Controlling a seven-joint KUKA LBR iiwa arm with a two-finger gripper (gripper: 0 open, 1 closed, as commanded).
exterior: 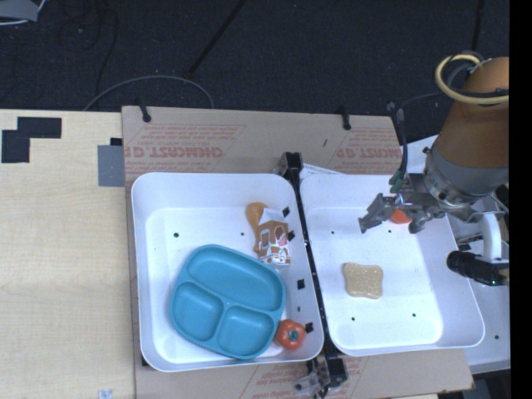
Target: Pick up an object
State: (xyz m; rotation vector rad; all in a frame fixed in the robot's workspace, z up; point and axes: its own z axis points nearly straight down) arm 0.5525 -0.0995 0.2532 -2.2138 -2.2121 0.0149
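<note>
Here we see the jaws over the right bin, closed on a small orange object.

Printed lettering was observed on the brown cardboard sheet beneath the two bins. It ran in red-brown capitals along the far edge, upside down to the camera, in two repeats; the exact wording could not be read with confidence. A small packet in the left bin carried red-and-white print, too small to read.
</note>
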